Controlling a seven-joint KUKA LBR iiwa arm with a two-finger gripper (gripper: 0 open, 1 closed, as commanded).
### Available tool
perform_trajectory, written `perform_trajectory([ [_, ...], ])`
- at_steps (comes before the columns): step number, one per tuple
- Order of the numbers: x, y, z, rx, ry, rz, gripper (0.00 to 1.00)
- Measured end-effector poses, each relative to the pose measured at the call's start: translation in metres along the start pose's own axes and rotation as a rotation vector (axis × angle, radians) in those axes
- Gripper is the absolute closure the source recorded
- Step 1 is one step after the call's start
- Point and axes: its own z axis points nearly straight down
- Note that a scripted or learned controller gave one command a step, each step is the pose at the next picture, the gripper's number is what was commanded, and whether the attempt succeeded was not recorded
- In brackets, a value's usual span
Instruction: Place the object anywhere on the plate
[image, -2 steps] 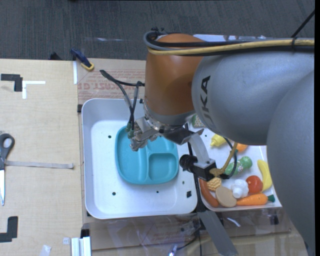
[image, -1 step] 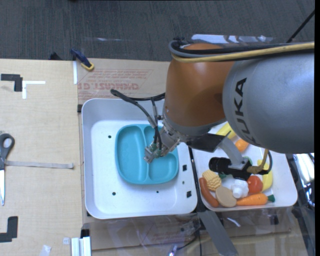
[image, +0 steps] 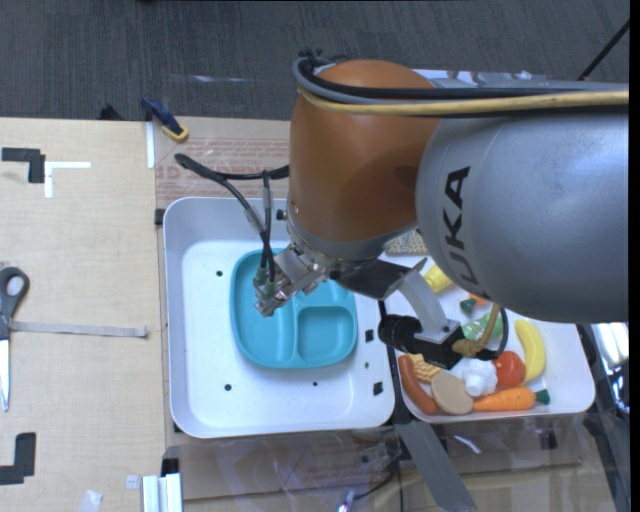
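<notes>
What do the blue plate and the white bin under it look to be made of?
Blue plate: likely moulded plastic; its colour is uniform, its divided compartments have rounded edges, and it has a soft sheen. White bin: probably plastic or coated metal; it is smooth and glossy with rounded corners and small dark holes in the floor. The look alone does not settle which.

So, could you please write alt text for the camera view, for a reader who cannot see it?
A grey and orange robot arm reaches from the right, its hand over a blue divided plate in the left white bin. The right bin holds toy food, including a carrot and banana.
</notes>
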Motion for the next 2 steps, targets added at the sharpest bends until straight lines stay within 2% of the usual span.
perform_trajectory([
  [1, -0.001, 0.001, -0.008, 0.0, -0.002, -0.002, 1.0],
  [2, -0.041, -0.027, 0.044, 0.001, 0.002, -0.415, 1.0],
])
